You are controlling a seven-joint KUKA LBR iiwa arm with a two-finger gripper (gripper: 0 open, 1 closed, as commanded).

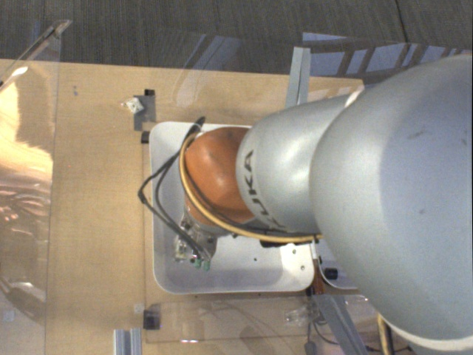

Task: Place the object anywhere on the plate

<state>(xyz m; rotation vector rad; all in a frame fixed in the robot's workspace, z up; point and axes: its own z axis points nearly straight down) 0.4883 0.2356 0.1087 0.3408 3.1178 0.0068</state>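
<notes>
My grey arm with its orange band (214,172) hangs over the left white bin (166,272) and covers most of it. Below the band, the wrist end with a small green-tipped part (194,251) reaches down toward the bin's lower left floor. The gripper's fingers are hidden under the wrist. The arm hides any object or plate that lies in the bin.
The wooden bench (81,198) spreads to the left of the bin. A clear panel (29,161) stands at the far left. Black brackets (148,109) sit at the bin's upper left corner and another below (151,318). Black cables (159,191) loop off the wrist.
</notes>
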